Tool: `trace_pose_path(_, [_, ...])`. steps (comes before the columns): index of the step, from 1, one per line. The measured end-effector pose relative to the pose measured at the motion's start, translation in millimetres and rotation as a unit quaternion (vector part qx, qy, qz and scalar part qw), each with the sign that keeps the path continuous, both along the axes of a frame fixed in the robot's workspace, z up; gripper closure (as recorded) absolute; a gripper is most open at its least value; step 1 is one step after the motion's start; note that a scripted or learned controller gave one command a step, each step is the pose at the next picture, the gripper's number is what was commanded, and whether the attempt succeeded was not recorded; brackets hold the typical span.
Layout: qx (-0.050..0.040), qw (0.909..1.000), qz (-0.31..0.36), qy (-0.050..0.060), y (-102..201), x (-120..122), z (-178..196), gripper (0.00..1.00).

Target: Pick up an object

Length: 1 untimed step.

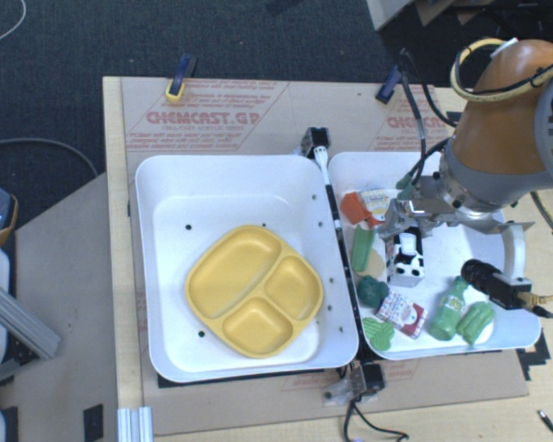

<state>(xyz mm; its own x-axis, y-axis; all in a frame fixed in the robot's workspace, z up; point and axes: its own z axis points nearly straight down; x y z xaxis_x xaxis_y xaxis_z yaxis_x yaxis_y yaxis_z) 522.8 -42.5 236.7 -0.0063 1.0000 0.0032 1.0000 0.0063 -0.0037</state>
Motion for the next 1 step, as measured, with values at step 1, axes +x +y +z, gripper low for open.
trace_pose_path(1, [-0.0004,1.0000,-0.001,0.000,43.4,-7.5,-4.4,1.00])
